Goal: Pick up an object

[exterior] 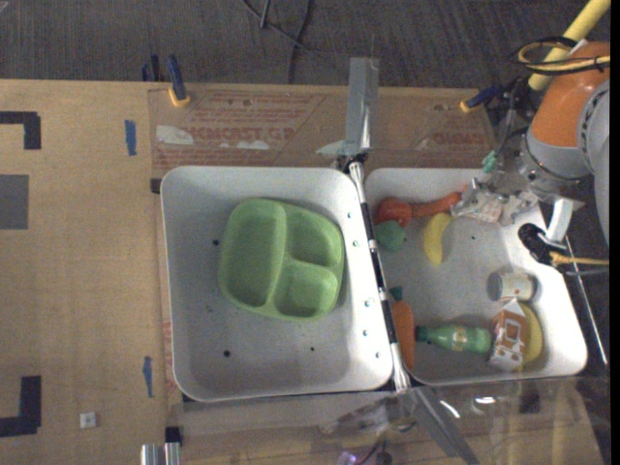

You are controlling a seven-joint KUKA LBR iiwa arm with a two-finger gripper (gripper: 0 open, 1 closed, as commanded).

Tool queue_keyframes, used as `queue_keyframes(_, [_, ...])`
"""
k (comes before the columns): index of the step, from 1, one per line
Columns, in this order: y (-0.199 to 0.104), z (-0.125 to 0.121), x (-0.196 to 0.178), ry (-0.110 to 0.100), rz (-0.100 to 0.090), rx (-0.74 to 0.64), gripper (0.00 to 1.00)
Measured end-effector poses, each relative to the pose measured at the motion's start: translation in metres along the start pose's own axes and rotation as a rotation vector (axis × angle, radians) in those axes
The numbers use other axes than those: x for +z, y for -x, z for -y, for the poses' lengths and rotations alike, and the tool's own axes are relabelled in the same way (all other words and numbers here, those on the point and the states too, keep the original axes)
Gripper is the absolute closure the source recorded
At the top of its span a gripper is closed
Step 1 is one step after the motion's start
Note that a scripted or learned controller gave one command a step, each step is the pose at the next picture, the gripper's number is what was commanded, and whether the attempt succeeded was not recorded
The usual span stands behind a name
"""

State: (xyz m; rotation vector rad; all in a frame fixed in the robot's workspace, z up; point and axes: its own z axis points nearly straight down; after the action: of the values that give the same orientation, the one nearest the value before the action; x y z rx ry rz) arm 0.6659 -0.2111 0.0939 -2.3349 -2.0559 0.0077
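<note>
My gripper (490, 204) hangs over the far right part of the right bin (572, 352), its metal head low near the bin's back wall. Just left of it lie an orange carrot-like piece (438, 202) and a red item (393, 210). A yellow banana-shaped piece (437, 237) rests below and left of the gripper, and a green ball (390, 235) sits by the bin's left wall. I see nothing between the fingers.
Nearer the front of the right bin lie a white cylinder (511, 285), a green bottle (455, 338), an orange carrot (403, 329), a small carton (506, 339) and a yellow banana (531, 334). The left bin (194, 337) holds a green divided plate (283, 258).
</note>
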Motion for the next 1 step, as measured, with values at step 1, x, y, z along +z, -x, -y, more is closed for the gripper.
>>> queue_keyframes(1, [-0.0014,-0.0012,-0.0106,0.003,0.005,-0.004,1.00])
